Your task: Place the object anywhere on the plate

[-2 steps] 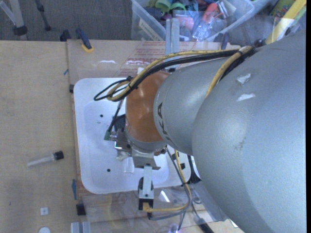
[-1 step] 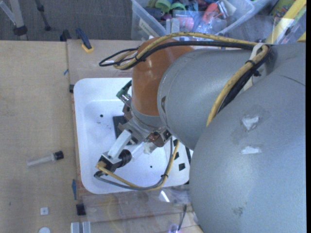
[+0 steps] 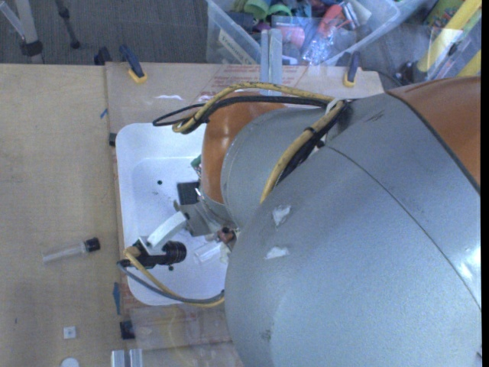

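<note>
My grey arm with its orange band [image 3: 229, 128] covers most of the view and reaches down into the left white bin [image 3: 141, 167]. The gripper [image 3: 197, 214] hangs low over the bin's middle, largely hidden by the wrist. A small green bit [image 3: 196, 161] peeks out from behind the orange band at the bin's far side; I cannot tell what it is. The arm hides whatever lies under it, along with the right bin.
A clear tub of colourful items [image 3: 306, 14] stands behind the bench. A small clear tube with a black cap [image 3: 70, 250] lies on the wooden bench left of the bin. Blue clamps [image 3: 135, 66] hold the board's back edge.
</note>
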You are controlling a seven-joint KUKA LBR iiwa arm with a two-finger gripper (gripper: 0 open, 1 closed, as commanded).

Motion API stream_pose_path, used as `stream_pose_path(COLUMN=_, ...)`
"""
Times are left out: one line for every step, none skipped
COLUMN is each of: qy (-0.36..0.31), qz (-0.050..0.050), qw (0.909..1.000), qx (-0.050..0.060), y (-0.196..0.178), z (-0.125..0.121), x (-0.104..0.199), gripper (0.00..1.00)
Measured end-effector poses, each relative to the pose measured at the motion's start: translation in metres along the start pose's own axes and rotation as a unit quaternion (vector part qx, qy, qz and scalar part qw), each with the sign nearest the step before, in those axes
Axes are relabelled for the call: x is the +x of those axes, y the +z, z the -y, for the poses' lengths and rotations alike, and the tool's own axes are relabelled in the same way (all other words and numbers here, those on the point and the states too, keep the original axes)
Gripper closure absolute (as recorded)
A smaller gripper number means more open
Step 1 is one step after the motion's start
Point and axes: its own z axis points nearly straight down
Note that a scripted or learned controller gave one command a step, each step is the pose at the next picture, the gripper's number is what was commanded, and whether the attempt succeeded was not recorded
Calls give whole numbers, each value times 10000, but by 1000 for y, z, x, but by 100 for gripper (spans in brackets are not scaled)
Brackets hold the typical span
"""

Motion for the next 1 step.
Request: stream_pose_path(qy=-2690, qz=4, qw=9631, qx=-4, y=-120, z=-9, x=26, gripper=100)
